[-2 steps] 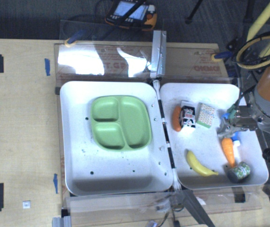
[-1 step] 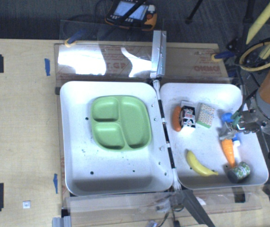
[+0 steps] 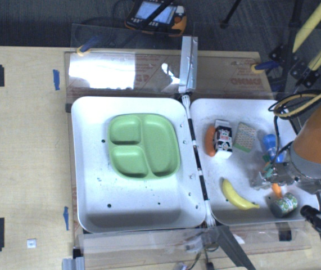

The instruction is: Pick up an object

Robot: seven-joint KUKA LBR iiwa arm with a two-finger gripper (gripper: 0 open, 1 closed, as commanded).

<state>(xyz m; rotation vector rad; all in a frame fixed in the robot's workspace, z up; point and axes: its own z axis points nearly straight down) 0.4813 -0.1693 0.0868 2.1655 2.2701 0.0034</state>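
Note:
The right bin (image 3: 244, 114) holds several small objects. An orange carrot-like piece (image 3: 210, 141) lies beside a small white carton with a dark print (image 3: 223, 136). A greenish sponge (image 3: 246, 137) and a blue item (image 3: 269, 143) sit further right. A yellow banana (image 3: 238, 196) lies near the bin's front, with a speckled green ball (image 3: 284, 205) and a small orange piece (image 3: 276, 189) to its right. My gripper (image 3: 268, 176) hangs low over the bin's right side, between the blue item and the small orange piece. The arm's orange band (image 3: 317, 139) hides what lies behind it.
The left bin (image 3: 87, 151) carries a green divided plate (image 3: 143, 145). A metal divider (image 3: 197, 162) runs between the bins. A clear panel (image 3: 126, 66) stands behind them, and a handheld controller (image 3: 154, 16) lies on the floor beyond.

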